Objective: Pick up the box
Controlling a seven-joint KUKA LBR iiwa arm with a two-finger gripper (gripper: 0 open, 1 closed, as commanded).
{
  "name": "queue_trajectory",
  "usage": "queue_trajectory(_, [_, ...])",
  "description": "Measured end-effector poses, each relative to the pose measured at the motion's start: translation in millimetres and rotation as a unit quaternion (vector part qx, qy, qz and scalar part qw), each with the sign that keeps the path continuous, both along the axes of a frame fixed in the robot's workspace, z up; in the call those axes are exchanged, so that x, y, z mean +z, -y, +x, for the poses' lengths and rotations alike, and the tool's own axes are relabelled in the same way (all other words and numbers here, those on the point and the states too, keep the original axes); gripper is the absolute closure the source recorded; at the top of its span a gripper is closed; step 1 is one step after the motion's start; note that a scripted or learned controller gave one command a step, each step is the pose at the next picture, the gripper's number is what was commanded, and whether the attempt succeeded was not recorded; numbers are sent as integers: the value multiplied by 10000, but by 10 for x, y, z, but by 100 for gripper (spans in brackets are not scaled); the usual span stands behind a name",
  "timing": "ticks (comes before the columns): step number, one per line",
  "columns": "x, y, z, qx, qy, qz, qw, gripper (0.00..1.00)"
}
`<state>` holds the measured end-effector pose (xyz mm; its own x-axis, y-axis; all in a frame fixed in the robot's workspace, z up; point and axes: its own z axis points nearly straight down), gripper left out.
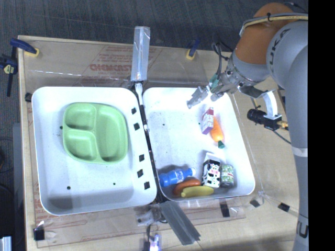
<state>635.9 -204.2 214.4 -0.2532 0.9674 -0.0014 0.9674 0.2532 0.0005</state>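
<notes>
Bins: two shallow white bins side by side on the bench; left bin (47, 192), right bin (172, 114).
Left bin contents: one green plate (96, 132) with three compartments, lying flat in the upper half of the bin.
Right bin contents: six loose items, counted below.
Box: one, white with black patches (211, 172), upright near the bin's lower right corner, touching the can on its right. Nothing grips it.
Can: one small can (227, 174), dark green label, just right of the box, against the bin's right wall.
Blue bottle: one (175, 177), lying on its side along the lower wall, left of the box.
Banana: one, yellow (197, 191), lying at the bin's lower edge, below the box.
Red item: one, long and rounded (187, 184), between the blue bottle and the banana; kind unclear.
Carrot: one orange carrot-like item (216, 133) in the upper right part of the bin, beside a small white and red bottle (208, 120); the two touch.
Arm: one, grey with orange band, reaching in from the right over the bin's upper right corner.
Gripper: one (200, 97), low over the upper part of the right bin, well apart from the box. Fingers: nothing seen between them; whether apart or together, cannot tell.
Clamps: two blue ones (23, 47) on the bench's upper left edge, one more (193, 50) at the top edge.
</notes>
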Motion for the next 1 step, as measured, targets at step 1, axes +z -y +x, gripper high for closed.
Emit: queue_trajectory(1, [-1187,37,218,550,-11,7,9985,0])
